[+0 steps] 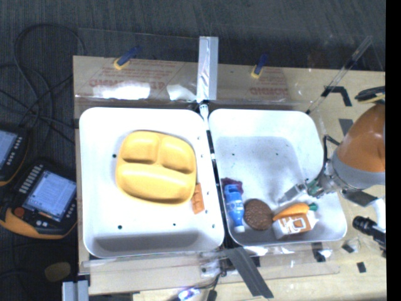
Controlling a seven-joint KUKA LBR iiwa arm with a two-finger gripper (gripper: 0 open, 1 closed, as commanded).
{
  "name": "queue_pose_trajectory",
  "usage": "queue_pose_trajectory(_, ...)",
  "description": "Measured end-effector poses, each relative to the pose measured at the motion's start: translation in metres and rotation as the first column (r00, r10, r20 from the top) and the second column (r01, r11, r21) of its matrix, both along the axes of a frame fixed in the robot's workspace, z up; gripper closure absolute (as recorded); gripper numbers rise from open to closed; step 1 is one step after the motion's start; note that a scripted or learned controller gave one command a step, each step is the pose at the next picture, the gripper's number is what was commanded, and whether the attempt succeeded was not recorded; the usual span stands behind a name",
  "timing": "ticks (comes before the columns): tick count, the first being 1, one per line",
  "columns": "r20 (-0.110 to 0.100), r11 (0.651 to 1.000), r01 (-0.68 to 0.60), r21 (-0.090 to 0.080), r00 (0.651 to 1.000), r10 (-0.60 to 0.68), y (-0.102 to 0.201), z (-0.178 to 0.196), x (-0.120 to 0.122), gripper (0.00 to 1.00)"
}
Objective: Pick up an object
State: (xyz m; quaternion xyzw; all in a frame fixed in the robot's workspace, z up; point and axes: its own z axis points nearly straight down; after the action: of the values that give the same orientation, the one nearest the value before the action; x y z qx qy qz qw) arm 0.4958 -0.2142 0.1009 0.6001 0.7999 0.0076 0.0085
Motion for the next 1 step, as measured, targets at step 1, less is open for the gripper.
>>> queue_pose_trajectory(1,-0.025,0.999,0.055,0.000,0.998,-0.055,0.0287,0.0118,-0.0118,0.00)
